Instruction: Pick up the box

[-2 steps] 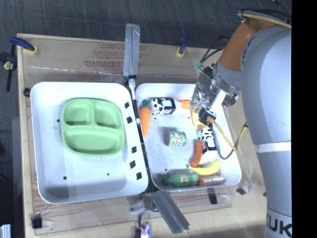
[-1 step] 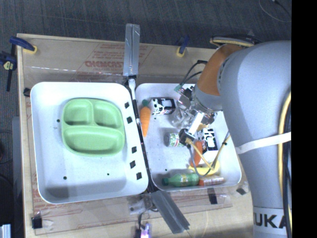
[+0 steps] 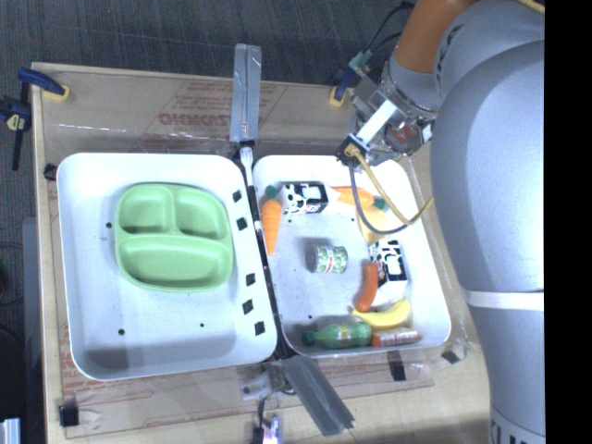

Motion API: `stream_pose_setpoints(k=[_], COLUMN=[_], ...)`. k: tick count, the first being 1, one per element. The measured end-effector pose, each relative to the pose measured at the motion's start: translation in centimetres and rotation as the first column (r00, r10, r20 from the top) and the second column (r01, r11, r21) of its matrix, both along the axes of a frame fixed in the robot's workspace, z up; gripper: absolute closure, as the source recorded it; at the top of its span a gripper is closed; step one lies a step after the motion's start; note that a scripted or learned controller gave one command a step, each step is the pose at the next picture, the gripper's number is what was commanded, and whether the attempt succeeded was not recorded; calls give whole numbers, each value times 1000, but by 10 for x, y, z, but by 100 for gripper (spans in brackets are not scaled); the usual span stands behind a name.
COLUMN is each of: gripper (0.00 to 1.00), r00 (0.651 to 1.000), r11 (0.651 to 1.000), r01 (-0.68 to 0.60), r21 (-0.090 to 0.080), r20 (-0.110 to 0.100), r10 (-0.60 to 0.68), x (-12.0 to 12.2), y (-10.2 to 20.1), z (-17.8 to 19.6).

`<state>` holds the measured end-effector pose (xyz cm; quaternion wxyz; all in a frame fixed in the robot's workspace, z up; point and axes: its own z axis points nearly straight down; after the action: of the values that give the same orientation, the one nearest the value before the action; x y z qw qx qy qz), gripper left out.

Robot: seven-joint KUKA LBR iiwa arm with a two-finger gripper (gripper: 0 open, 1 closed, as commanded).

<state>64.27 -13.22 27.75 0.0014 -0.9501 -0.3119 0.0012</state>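
Hovering: gripper at right white bin far rim. Fingers' state: cannot tell. Black-and-white cow-print box lies near far wall, beside orange carrot. Advised: descend vertically, straddle box, avoid carrot and green can.

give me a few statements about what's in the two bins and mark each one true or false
1. The green tray lies in the left bin. True.
2. The carrot lies in the left bin. False: it lies in the right bin, by the wall between the two.
3. The small can lies on its side near the middle of the right bin. True.
4. The banana rests on the green tray. False: it lies in the right bin, near the green bottle.
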Motion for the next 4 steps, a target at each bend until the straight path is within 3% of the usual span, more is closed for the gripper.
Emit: stream_pose_setpoints(k=[1, 2, 3, 4], gripper=[100, 100, 100, 100], r00=[991, 991, 986, 992], r11=[991, 991, 986, 992], r01=[133, 134, 168, 128], r21=[0, 0, -1, 0], r20=[-4, 1, -3, -5], r10=[-133, -134, -168, -128], x=[-29, -27, -31, -2], y=[72, 37, 19, 55], z=[-65, 64, -14, -87])
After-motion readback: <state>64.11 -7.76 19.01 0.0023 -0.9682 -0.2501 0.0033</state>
